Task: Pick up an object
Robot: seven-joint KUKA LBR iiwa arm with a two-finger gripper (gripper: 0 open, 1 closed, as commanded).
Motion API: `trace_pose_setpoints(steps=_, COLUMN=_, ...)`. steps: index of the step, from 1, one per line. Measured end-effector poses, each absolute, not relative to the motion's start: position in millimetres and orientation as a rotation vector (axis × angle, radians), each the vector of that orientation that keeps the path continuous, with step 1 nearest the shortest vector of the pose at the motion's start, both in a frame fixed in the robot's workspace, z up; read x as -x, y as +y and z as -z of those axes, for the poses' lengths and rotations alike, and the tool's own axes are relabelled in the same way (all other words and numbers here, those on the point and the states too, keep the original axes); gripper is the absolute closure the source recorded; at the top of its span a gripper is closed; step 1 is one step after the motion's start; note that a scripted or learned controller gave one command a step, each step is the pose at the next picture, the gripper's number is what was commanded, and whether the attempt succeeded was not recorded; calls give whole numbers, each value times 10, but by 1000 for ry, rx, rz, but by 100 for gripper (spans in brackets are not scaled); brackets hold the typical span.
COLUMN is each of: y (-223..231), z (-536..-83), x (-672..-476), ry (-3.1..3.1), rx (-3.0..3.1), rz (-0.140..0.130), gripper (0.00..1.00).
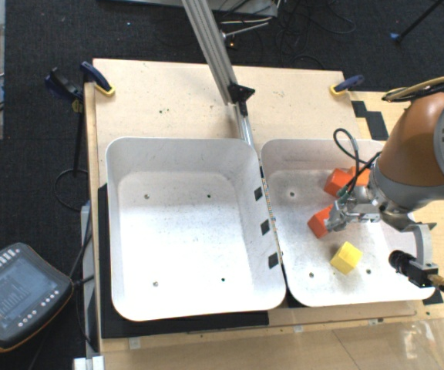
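Three small blocks lie in the right bin (299,151). One orange block (338,182) sits toward the bin's back, and a second orange block (318,223) lies in the middle. A yellow block (346,257) rests nearer the front. My gripper (339,216) is low in the right bin, right beside the middle orange block on its right side, seemingly touching it. The wrist body hides the gripper's tip, so I cannot make out a grasp. The arm's orange band (418,145) looms over the bin's right edge.
The left bin (116,160) stands beside the right one, sharing a raised middle rim (264,206). A slanted metal pole (210,41) rises behind the bins. Clamps (99,83) hold the board's back corners. A teach pendant (14,295) lies on the floor at lower left.
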State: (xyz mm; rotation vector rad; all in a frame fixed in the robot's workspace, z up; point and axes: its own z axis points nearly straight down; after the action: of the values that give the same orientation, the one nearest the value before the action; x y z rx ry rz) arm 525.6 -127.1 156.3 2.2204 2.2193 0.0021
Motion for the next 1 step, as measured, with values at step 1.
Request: trace_pose_setpoints(steps=1, y=-1316, z=-1995, x=-5262, ry=2219, rx=-2215, rz=-4, gripper=100)
